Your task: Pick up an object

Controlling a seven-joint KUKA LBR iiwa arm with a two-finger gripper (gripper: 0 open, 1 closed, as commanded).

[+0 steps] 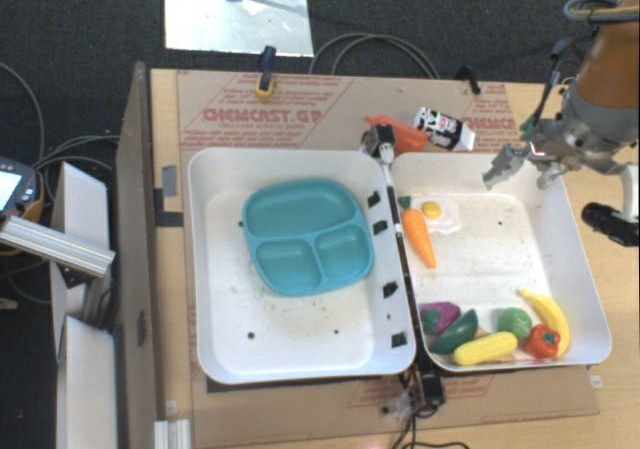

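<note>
You're seeing a teal tray (305,237) lying in the left white bin (225,337). An orange carrot (419,235), yellow banana (548,315) and red tomato (543,340) are showing in the right bin (585,317).

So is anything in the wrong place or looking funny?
Mostly tidy. The toy food sits in the right bin, and the blue tray lies a bit crooked in the left bin. One black-and-white item lies outside both bins on the board behind them.
</note>
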